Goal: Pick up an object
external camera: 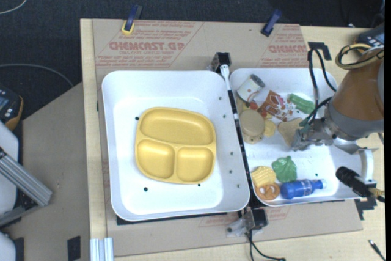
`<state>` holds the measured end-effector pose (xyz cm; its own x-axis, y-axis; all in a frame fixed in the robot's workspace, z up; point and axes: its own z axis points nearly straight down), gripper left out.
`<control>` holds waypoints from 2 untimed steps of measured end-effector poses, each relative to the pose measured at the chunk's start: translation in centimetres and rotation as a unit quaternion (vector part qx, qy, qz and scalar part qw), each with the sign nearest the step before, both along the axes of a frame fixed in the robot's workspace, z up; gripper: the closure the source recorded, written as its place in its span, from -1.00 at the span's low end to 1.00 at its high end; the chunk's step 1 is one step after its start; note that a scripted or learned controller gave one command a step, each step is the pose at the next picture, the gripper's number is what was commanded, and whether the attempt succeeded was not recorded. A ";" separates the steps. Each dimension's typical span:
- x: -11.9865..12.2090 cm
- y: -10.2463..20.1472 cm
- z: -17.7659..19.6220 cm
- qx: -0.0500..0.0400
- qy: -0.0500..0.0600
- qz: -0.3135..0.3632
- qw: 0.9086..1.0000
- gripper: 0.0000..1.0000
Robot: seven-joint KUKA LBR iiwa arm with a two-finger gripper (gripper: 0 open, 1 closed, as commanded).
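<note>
Arm: we see the grey arm [360,101] reaching in from the right, low over the right bin [324,79].
Gripper: the gripper [303,136] sits down among the clutter beside a tan piece [288,129]; whether it is spread, pressed together or pinching anything, we cannot tell.
Task things: candidates all lie in the right bin, namely a blue bottle [300,188] at the near edge, a green leafy toy [285,167], a yellow corn-like toy [263,176], a round tan lid [252,124] and a red printed packet [275,105].
Left bin: the left bin [116,131] holds a yellow divided plate [176,145], which we judge to be a drop-off target.
Why low: we judge the descent is aimed at a mid-bin item.
Writing: the board [153,46] under the bins reads "CHEMCAST GP"; the packet print is too small to read.
</note>
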<state>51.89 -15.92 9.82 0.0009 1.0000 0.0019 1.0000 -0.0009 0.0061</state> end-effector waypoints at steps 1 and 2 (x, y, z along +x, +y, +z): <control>0.1 0.0 6.4 -0.002 0.000 0.001 1.000 1.00; 0.2 0.0 12.8 -0.003 -0.001 0.001 1.000 1.00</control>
